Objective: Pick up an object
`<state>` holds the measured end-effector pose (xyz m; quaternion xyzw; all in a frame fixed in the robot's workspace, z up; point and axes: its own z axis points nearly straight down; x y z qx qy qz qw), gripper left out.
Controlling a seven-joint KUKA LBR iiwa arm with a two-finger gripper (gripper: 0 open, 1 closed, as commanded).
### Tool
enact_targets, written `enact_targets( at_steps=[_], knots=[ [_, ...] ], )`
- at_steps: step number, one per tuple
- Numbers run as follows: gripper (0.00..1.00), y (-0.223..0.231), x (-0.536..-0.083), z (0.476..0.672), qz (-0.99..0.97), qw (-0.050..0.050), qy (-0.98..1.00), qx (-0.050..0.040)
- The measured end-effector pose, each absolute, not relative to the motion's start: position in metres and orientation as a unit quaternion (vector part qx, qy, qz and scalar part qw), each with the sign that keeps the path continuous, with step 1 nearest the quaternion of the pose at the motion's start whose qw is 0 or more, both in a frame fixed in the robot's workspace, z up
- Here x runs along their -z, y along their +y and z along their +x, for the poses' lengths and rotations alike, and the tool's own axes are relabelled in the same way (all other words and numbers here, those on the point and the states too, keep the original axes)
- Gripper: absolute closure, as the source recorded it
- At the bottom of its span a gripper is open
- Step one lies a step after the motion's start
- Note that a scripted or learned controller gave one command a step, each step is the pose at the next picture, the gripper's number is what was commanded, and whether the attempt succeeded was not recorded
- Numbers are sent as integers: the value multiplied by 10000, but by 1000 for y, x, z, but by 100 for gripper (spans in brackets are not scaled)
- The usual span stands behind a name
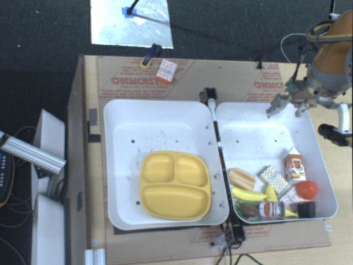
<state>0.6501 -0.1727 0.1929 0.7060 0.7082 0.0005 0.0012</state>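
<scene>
Crowding right bin (pixel 325 164) near corner: banana (pixel 248 194), tomato (pixel 306 190), bottles; gripper (pixel 287 106) apart.

Bins (pixel 165 112): white. Divided tray (pixel 175 184): pale yellow. Banana (pixel 249 194): yellow. Ball (pixel 306 190): red-orange. Bottle (pixel 294 167): white, brown label. Small carton (pixel 271 176): green-white check. Worktop (pixel 231 76): tan, red lettering.

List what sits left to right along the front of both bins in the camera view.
Yellow divided plate → hot dog bun → banana → red ball. The smaller items piled among these overlap too much to order.
</scene>
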Motion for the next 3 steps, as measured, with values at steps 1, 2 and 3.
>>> enact_targets(
  at_steps=[1,2,3],
  knots=[
    [0,-192,-145,624,7066,8,7076,0],
    [0,-207,-132,586,7067,7,7075,1],
    [0,-207,-130,569,7067,6,7075,-3]
  ],
)
